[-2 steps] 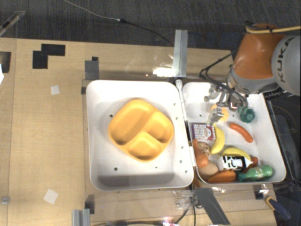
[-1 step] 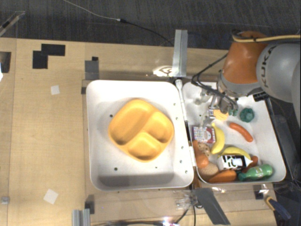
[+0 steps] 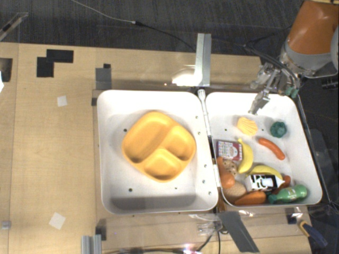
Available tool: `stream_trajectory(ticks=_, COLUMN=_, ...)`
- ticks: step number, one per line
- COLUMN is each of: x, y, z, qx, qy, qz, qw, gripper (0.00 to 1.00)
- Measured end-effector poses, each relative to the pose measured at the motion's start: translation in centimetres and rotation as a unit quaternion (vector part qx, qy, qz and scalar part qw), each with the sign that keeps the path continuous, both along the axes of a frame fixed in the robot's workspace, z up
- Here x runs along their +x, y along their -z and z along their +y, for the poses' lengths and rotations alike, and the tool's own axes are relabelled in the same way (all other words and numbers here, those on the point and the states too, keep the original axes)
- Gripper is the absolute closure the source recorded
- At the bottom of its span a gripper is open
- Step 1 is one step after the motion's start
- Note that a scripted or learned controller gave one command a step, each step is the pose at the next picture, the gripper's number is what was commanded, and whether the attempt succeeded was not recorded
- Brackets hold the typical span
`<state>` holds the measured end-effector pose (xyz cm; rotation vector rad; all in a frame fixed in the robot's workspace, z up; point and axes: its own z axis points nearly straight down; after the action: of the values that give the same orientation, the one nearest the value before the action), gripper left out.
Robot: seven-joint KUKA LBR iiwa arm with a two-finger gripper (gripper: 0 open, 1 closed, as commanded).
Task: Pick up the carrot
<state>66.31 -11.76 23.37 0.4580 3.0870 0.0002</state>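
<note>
A grey arm with an orange band [image 3: 313, 23] reaches over the far right corner of the right shallow white bin [image 3: 304, 121], which sits on the pale wooden counter [image 3: 47, 157]. Its metal two-finger tool [image 3: 259, 106] hangs over the far part of that bin, just above a pale yellow ridged round piece [image 3: 247, 125]; whether it is released or clenched, I cannot tell, and nothing can be made out in its grip.

The carrot, a slim orange-red tapered piece [image 3: 271, 147], lies slantwise on the bin floor, right of the yellow round piece and well apart from the tool. A dark green broccoli-like lump [image 3: 278, 128] sits just beyond the carrot, toward the bin's far right.

Nearer than the carrot lies a crowded heap: two yellow bananas [image 3: 248, 157], a small pink-and-white printed packet [image 3: 228, 150], a black-and-white labelled item [image 3: 261, 182], a green vegetable-shaped piece [image 3: 288, 194], an orange rounded piece [image 3: 228, 180] and a reddish-orange long piece [image 3: 250, 197] along the near wall.

Left of the carrot's bin, the other white bin [image 3: 114, 194] holds a yellow plastic divided dish [image 3: 158, 144] near its middle.
</note>
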Motion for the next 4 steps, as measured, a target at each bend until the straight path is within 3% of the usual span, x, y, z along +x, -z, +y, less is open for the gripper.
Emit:
stream_trajectory(ticks=1, x=-1.2, y=13.4, z=1.6, qx=0.0002, qy=-0.143, qz=0.008, qw=0.9896, gripper=0.00)
stream_trajectory(ticks=2, x=-0.7, y=14.3, z=2.6, qx=0.0001, qy=-0.128, qz=0.017, qw=0.9917, gripper=0.00)
stream_trajectory(ticks=3, x=0.0, y=12.8, z=2.8, qx=-0.0020, qy=-0.129, qz=0.002, qw=0.9917, gripper=1.00)
stream_trajectory(ticks=4, x=-6.7, y=14.2, z=2.8, qx=0.0011, qy=0.014, qz=0.001, qw=0.9999, gripper=1.00)
